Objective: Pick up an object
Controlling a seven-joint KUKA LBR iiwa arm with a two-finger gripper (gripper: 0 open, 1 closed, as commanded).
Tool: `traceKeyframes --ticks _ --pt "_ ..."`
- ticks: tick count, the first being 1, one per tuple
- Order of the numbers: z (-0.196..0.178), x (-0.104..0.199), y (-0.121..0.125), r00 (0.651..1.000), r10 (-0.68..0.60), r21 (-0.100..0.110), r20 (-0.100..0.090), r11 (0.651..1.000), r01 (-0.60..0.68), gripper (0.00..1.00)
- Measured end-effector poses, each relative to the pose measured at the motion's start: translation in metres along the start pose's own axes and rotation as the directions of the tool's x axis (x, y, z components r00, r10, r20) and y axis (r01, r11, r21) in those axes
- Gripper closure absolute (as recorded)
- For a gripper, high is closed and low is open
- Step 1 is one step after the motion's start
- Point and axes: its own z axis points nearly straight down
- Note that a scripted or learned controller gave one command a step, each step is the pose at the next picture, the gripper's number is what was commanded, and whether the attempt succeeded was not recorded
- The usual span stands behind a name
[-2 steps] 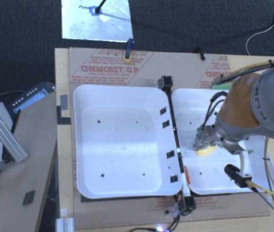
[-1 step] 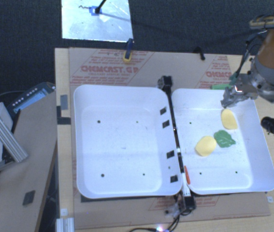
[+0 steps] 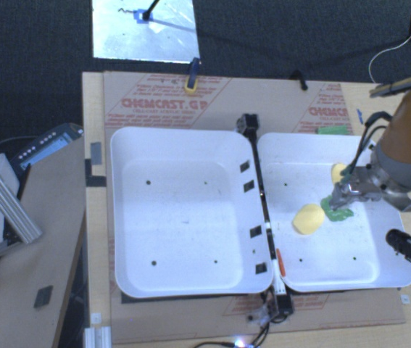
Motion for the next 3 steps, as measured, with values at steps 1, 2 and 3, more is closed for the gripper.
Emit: traceKeyframes --ticks 1,2,3 --pt "-0.142 0.080 0.033 1.000 -0.017 -0.026 0.000 1.000 0.017 1.00" --pt "-0.229 0.093 0.123 1.000 -0.011 -0.025 0.003 1.000 0.011 1.00" --pt "-0.255 0.085 0.141 1.000 -0.007 -0.013 0.003 1.000 0.007 1.00"
